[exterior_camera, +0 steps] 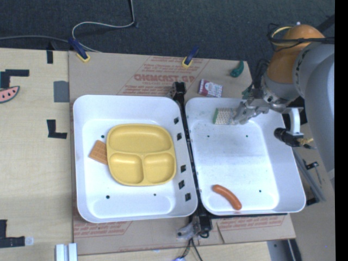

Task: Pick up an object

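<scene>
My gripper (pixel 242 115) hangs low over the far edge of the right bin (pixel 283 167), right beside a small green-and-white sponge-like pad (pixel 222 116) lying against the bin's back wall. An orange sausage (pixel 227 196) lies near the right bin's front edge, well away from the gripper. In the left bin (pixel 87 145) a yellow divided plate (pixel 142 153) sits in the middle, with a brown cracker-like piece (pixel 98 152) tucked at its left side.
A small red-and-white packet (pixel 209 88) and a green clip (pixel 237 68) lie on the cardboard behind the right bin. Black clips (pixel 182 145) line the seam between the bins. The arm's grey body fills the right side.
</scene>
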